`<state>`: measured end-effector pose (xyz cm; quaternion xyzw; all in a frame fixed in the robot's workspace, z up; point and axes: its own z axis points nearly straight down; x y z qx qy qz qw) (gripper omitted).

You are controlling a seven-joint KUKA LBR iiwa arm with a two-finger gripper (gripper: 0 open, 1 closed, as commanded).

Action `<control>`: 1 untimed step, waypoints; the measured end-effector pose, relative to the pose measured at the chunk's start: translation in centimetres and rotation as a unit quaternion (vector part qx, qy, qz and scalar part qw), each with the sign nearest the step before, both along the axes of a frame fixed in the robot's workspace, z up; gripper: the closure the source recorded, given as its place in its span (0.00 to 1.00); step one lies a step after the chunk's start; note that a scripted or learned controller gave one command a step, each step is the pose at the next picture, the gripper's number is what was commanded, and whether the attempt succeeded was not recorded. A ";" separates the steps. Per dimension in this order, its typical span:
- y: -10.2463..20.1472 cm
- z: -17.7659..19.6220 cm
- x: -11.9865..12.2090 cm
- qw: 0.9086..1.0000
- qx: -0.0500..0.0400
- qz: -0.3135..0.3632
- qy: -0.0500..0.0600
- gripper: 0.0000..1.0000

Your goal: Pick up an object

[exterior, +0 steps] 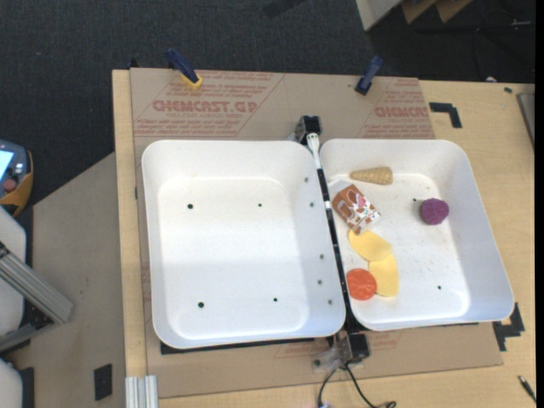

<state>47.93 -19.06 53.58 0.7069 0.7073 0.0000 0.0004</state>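
Observation:
The right bin (476, 228) holds several small objects. A tan cone-shaped piece (372, 175) lies near its far left corner. Below it sits a brown and white wrapped item (354, 208), against the bin's left wall. A purple ball (433, 211) rests alone toward the right. Two yellow pieces (376, 258) lie overlapping near the front left, with a red-orange round piece (361, 284) touching them.
The left bin (229, 236) stands beside the right one, their rims meeting at a black clip (308, 128). Both rest on a cardboard sheet (255, 100) held by a yellow-blue clamp (184, 68) and a blue clamp (369, 75).

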 end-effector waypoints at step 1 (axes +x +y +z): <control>0.5 0.0 0.0 1.000 0.000 0.000 0.000 1.00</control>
